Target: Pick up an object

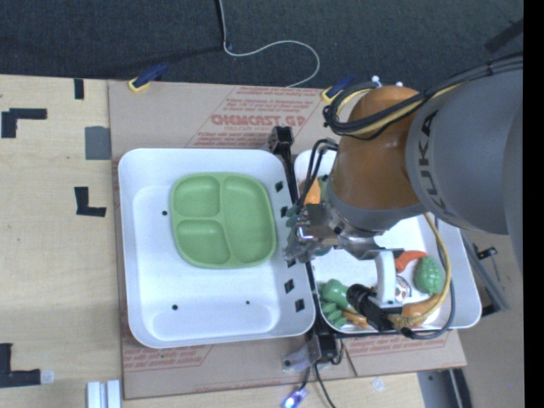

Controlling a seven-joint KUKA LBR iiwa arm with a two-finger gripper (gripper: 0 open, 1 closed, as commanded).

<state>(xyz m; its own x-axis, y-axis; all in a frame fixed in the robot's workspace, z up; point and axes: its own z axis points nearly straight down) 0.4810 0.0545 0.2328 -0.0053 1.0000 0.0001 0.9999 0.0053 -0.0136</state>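
Observation:
The arm hangs low over the right bin (pixel 463 313) and hides most of it. My gripper (pixel 300 233) is down at that bin's left edge, by the divider between the two bins. Its tip is too cluttered to read, and nothing shows held in it. A green toy vegetable (pixel 333 294) lies just below the gripper, at the bin's front left. A round green toy (pixel 427 273) with an orange piece (pixel 411 258) beside it lies to the right. An orange object (pixel 313 192) peeks out behind the wrist.
A green divided plate (pixel 223 219) lies in the left bin (pixel 153 313), toward its back. Black clips sit along the divider between the bins. A small white and red object (pixel 400 291) lies near the right bin's front. Cardboard surrounds both bins.

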